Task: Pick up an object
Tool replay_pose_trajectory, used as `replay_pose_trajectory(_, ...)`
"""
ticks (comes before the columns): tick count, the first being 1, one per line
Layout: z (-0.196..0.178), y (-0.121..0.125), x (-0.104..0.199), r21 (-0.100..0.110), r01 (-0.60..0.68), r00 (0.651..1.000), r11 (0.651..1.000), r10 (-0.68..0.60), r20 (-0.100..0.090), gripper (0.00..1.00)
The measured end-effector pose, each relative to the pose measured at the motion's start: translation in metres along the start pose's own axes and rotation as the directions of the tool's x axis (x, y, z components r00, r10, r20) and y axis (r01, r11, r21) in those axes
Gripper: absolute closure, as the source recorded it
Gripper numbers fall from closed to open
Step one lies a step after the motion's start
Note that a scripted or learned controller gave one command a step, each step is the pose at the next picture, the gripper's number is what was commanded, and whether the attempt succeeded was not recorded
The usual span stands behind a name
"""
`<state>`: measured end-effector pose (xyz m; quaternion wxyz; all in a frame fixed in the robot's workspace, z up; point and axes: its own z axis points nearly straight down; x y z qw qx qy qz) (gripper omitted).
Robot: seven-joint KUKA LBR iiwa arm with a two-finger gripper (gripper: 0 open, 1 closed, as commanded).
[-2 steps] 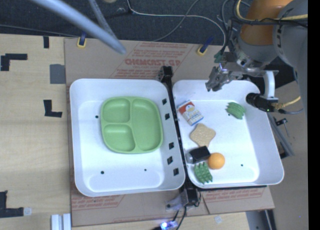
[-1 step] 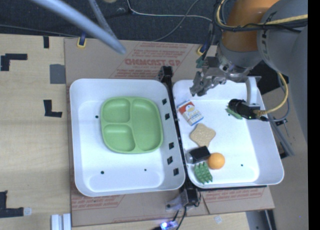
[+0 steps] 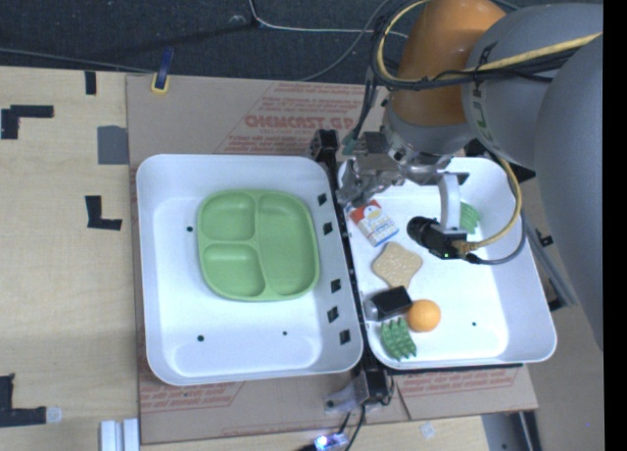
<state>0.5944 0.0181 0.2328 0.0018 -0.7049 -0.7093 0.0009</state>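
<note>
In the camera view you see two white bins side by side on a brown cardboard sheet (image 3: 284, 116) that lies on the desk (image 3: 59, 243). The left bin (image 3: 167, 273) holds a green divided plate (image 3: 259, 245), lying flat near its middle. The arm comes in from the right, and its end effector (image 3: 364, 182) sits low over the far left corner of the right bin (image 3: 509, 331), close to the wall the two bins share. You cannot tell whether it is apart or together, since the wrist and cables hide it from above, and you can see nothing clamped in it.

The things you could pick all lie in the left half of the right bin. A small red, white and blue carton (image 3: 373, 224) is just on the near side of the end effector; a tan slice (image 3: 396, 264) lies beside the carton, nearer to you. Nearer again come a black block (image 3: 390, 301), an orange ball (image 3: 423, 316) touching its right side, and a green ridged piece (image 3: 399, 339) at the near edge. Another green piece (image 3: 468, 218) shows farther right, partly hidden.
</note>
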Motion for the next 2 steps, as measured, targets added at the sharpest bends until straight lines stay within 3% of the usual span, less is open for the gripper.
replay_pose_trajectory(2,-0.001,-0.057,0.082,0.0,-0.001,1.0,1.0,0.001,0.001,1.0)
